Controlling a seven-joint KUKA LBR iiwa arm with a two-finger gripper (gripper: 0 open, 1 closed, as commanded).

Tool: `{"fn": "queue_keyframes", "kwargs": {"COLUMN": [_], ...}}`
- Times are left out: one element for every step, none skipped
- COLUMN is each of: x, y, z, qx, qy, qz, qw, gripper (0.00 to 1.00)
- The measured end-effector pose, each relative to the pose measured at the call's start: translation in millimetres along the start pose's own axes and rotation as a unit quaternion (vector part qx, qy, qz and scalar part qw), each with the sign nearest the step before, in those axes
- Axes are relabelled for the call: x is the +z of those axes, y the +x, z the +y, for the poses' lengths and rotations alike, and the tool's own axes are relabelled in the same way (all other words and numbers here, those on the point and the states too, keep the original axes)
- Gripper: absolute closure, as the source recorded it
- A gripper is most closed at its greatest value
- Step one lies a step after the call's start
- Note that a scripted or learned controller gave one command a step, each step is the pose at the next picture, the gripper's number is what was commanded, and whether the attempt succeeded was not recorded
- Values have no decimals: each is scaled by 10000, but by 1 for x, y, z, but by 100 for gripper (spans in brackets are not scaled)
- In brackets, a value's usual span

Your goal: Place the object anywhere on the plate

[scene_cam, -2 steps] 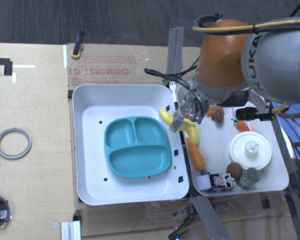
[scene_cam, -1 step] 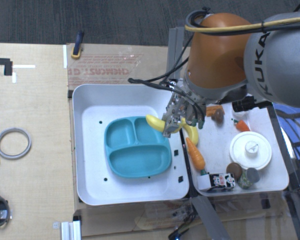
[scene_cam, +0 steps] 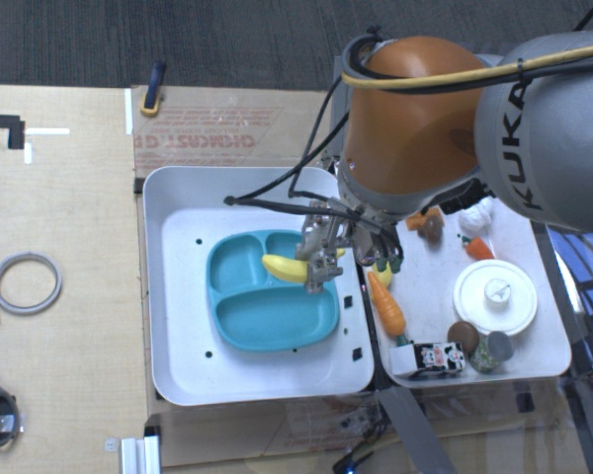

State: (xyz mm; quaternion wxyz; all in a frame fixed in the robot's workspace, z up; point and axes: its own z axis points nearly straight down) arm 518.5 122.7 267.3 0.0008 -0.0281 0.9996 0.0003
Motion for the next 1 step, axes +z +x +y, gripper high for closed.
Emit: {"fn": "queue_keyframes", "kwargs": {"x": [0], "y": [0], "z": [0], "qx": [2], "qy": [0], "qz": [-2], "qw": [10000], "gripper": [0]}}
